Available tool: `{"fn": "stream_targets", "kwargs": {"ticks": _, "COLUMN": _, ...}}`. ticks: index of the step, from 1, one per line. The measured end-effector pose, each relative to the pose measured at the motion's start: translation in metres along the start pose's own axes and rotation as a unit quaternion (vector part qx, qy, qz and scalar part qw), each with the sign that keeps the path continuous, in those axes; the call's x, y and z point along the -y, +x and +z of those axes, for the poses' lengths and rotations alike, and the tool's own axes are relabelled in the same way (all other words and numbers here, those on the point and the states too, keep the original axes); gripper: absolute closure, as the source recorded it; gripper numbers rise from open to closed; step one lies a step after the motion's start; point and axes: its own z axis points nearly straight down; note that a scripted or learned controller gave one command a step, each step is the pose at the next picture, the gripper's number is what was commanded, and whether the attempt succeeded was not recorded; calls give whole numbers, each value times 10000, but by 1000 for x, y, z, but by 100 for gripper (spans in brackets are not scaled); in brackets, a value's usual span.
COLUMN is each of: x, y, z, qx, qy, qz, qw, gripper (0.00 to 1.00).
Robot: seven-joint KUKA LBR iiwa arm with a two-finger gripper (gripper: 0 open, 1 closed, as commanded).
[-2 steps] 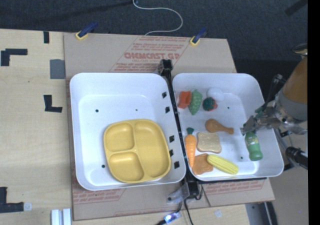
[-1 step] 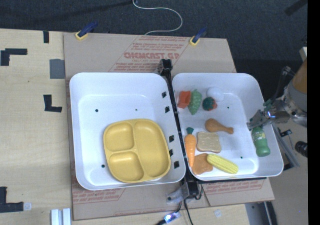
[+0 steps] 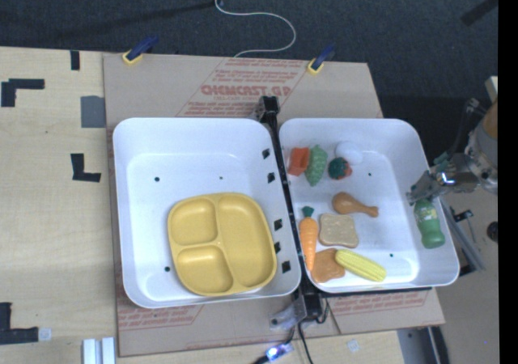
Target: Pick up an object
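Note:
My gripper (image 3: 430, 186) hangs over the right rim of the right bin (image 3: 405, 134), reaching in from the right. Directly below it in the view, a green bottle (image 3: 431, 226) with a pale cap rests against the bin's right wall. I cannot tell whether the gripper touches it. Inside the right bin lie a chicken drumstick (image 3: 354, 206), a bread slice (image 3: 338, 230), a carrot (image 3: 308, 240), a yellow corn cob (image 3: 361, 265), an orange lump (image 3: 325, 266), an orange block (image 3: 299, 160), a green vegetable (image 3: 316, 163), a red-and-green piece (image 3: 337, 167) and a white object (image 3: 350, 150).
The left bin (image 3: 146, 152) holds a yellow divided plate (image 3: 221, 243). Both bins sit on a cardboard sheet (image 3: 243, 87) on the wooden bench. A white cable (image 3: 259, 19) runs across the dark floor at the back.

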Motion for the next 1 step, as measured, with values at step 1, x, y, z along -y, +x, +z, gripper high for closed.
{"fn": "stream_targets", "kwargs": {"ticks": 1, "x": -26, "y": 42, "z": 11, "qx": -2, "qy": 13, "qz": -14, "qw": 10000, "gripper": 100}}
